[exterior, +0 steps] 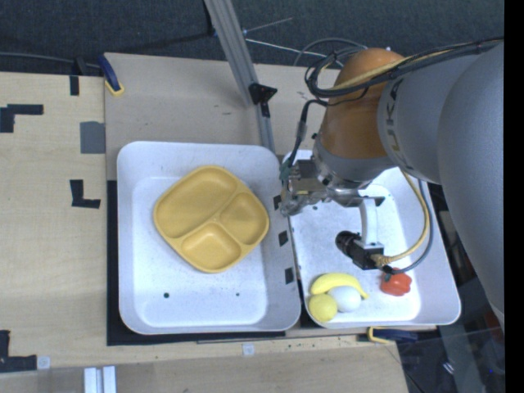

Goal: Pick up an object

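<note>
Lying crosswise, banana apparently curves downward

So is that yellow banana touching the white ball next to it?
Touching: camera view shows the banana curving right against the white ball, with no bin floor between them.

Arm over rt bin, lt bin's front open

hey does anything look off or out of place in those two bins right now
Nothing looks spilled or broken. The yellow divided plate sits turned at an angle in the left bin. In the right bin, a banana, a yellow ball, a white ball and a small red object huddle at the near edge.
</note>
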`<state>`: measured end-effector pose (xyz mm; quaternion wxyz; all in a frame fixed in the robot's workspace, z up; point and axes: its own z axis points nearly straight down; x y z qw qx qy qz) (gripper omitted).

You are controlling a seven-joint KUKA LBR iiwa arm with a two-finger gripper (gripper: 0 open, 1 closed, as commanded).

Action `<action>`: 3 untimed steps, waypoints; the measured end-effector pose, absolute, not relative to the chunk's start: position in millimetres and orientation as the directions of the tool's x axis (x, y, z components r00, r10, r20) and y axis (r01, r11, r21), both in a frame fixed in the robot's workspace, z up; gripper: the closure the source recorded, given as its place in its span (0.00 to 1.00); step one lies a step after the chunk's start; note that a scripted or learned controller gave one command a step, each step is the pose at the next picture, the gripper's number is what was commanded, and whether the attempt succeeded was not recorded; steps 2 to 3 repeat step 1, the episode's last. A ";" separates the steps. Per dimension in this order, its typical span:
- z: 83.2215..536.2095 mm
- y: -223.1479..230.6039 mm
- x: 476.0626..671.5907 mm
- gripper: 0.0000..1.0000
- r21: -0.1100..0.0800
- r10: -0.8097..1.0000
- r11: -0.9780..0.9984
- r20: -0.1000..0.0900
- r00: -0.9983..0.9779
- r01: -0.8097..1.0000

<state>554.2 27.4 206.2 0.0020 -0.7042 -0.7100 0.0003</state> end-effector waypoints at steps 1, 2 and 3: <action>230.0 75.7 534.4 1.00 -0.001 1.000 0.008 0.002 -0.008 1.000; 230.0 75.7 534.4 1.00 -0.001 1.000 0.008 0.002 -0.008 1.000; 230.0 75.7 534.4 1.00 -0.001 1.000 0.008 0.002 -0.008 1.000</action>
